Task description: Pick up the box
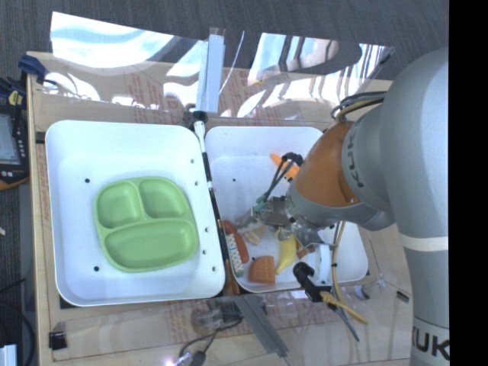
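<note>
Grey arm (pixel 396 158) over right bin (pixel 252 147), pincer (pixel 286 231) grip unclear, possibly box (pixel 237 248) lengthwise along divider.

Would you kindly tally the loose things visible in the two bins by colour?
Green: 1, the plate in the left bin
Yellow: 1, the banana in the right bin
Orange-brown: 1, the block
Red and white: 1, the long box
Total: 4 in sight; the arm may hide more.
</note>
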Action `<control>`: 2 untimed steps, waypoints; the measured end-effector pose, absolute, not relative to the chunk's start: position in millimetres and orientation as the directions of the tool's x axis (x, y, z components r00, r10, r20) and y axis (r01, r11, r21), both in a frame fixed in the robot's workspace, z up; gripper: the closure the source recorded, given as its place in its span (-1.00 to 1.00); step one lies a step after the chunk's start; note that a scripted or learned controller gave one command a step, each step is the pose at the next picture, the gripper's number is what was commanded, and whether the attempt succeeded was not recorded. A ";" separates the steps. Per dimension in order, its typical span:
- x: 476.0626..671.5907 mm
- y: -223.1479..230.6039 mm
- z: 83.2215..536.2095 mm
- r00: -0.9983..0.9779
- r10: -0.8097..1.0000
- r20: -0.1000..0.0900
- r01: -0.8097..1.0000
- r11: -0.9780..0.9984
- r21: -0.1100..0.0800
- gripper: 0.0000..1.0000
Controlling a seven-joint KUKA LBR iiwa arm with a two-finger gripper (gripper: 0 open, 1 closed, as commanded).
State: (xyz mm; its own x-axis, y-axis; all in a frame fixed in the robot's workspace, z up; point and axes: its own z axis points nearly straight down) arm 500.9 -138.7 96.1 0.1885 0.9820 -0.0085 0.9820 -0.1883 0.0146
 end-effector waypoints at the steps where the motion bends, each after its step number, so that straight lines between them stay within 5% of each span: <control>1: 518.1 -196.5 142.7 0.060 0.998 0.001 0.998 -0.060 -0.003 -1.00; 2: 553.0 -186.6 92.7 -0.141 0.990 0.001 0.990 0.141 0.000 -1.00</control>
